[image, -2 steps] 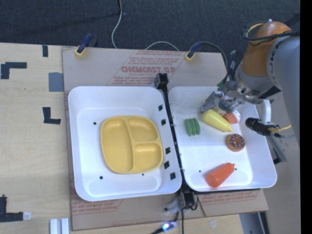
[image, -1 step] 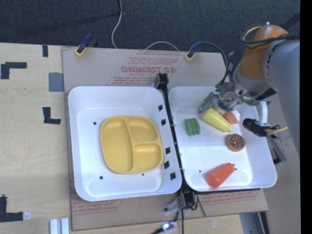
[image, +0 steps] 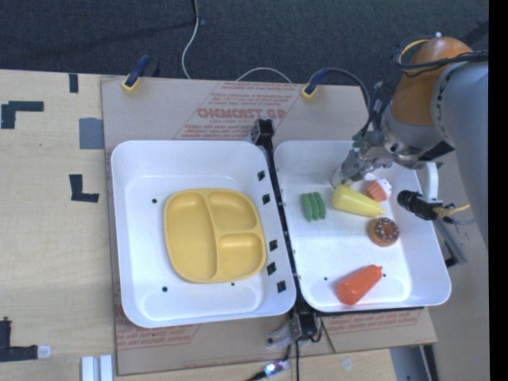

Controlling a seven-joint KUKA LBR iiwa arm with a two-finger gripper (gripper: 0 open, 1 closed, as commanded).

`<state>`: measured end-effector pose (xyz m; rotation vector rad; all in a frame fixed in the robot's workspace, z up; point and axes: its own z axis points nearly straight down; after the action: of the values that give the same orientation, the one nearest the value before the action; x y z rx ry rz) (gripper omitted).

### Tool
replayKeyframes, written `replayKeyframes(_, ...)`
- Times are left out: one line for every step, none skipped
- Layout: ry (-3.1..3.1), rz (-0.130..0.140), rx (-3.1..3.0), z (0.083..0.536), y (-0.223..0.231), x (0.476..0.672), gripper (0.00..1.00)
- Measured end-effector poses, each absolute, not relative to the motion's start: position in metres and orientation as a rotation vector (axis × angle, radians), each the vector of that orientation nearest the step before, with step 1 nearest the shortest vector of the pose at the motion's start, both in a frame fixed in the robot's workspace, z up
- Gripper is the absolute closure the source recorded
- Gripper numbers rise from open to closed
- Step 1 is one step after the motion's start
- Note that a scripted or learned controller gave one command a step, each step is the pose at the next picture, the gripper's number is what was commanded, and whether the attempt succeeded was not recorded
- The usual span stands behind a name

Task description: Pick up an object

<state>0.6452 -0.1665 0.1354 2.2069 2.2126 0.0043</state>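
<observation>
camera view, from above at a slant.

bench (image: 48,213): pale wood with dark tape marks, bearing a cardboard sheet (image: 230,113) with red print, held at its far edge by two blue-and-yellow clamps (image: 135,72).

left bin (image: 131,173): shallow, white. holds one yellow tray (image: 214,234) with three compartments, lying flat near the middle.

right bin (image: 317,272): shallow, white, edge to edge with the left bin along a black join. contents:
- green piece (image: 313,205), ribbed, left of centre.
- yellow piece (image: 355,202), long and tapered, just right of the green one, lying across the bin.
- orange-and-white piece (image: 377,189), small, just beyond the yellow piece's right end.
- doughnut (image: 384,232), brown and round, near the right wall, in front of the yellow piece.
- carrot (image: 358,284), orange-red, lying tilted near the front wall, well apart from the rest.

arm (image: 452,94): grey with an orange band, entering from the right over the far right part of the right bin.

gripper (image: 359,167): low in the far right of the right bin, just above the yellow piece's thick end and beside the orange-and-white piece. cannot tell whether it is released or clenched; nothing is seen held in it.

cables: a white one runs from the far edge of the cardboard up across the dark floor; a black one loops by the arm.
</observation>
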Motion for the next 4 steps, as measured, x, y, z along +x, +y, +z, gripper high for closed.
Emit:
replayKeyframes(2.224,0.001,2.218,0.195,-0.160,0.644,1.00)
replayKeyframes(2.223,0.000,2.218,0.236,-0.160,0.645,1.00)
replayKeyframes(2.232,-0.005,2.218,0.223,-0.102,0.643,1.00)
replayKeyframes(2.232,-0.003,2.217,0.230,-0.046,0.632,1.00)
